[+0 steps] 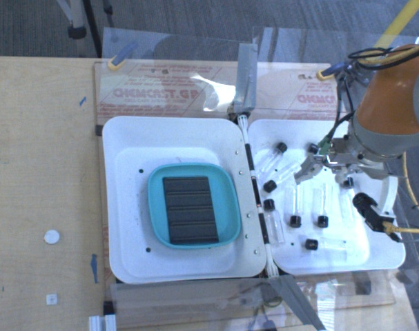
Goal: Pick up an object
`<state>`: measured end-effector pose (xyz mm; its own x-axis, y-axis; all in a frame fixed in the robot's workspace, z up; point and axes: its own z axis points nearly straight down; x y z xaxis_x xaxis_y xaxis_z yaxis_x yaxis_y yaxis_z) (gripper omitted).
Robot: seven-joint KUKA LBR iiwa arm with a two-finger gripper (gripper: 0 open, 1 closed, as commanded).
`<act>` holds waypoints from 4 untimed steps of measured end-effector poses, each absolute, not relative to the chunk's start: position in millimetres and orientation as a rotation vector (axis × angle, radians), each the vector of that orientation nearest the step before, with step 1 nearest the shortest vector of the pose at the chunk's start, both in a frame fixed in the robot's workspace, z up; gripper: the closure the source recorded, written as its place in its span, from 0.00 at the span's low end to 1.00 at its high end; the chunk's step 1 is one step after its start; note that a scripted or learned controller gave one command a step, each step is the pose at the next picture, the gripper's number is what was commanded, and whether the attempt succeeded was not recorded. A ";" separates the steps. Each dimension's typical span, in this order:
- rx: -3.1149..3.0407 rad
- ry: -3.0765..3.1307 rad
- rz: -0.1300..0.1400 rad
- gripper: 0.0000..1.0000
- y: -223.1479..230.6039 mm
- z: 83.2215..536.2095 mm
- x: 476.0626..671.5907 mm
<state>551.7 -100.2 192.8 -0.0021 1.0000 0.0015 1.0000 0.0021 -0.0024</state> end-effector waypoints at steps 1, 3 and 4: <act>-2.132 -2.311 -0.002 0.00 -121.5 129.9 605.9; -2.079 -2.412 -0.038 0.00 -101.6 107.1 598.9; -2.019 -2.435 -0.011 0.00 -102.9 94.7 566.8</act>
<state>566.8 -102.9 94.7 -0.1848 0.9827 -0.0123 0.9825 0.1850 0.0195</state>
